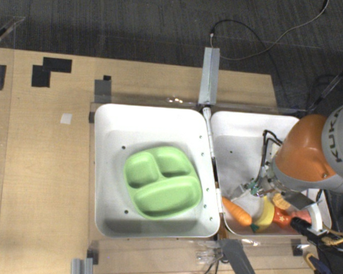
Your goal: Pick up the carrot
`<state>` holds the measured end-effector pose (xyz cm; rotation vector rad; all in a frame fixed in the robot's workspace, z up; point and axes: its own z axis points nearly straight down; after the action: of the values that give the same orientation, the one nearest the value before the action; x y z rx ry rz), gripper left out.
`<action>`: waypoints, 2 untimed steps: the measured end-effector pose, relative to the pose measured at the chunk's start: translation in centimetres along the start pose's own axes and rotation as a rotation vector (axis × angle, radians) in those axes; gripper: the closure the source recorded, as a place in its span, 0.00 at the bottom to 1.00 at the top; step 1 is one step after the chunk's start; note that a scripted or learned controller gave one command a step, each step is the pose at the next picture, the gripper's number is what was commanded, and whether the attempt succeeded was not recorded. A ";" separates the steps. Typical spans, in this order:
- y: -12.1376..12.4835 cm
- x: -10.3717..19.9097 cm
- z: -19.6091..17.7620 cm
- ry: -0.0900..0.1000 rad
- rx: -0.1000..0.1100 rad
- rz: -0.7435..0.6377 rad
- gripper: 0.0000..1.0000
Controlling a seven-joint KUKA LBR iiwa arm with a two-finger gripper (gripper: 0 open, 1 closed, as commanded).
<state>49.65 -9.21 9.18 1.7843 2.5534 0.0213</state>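
arm (315, 154): enters from right, orange band uppermost | tool (254, 187): low, beneath wrist, pointing left

Only readable marking: dark capital letters "KU", cut off by the frame's right edge, on the grey casing of the arm (342, 141), just above its orange band (305, 146). No other text, label, number or sign can be read anywhere on the bench (39, 173), the two white bins (105, 159) or the green divided plate (161, 180).
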 end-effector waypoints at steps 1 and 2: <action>4.3 4.6 -9.1 0.022 0.018 -0.643 0.00; -0.2 1.2 -9.1 0.023 0.021 -0.588 0.00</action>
<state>48.79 -8.14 18.26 0.9769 2.9871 0.0015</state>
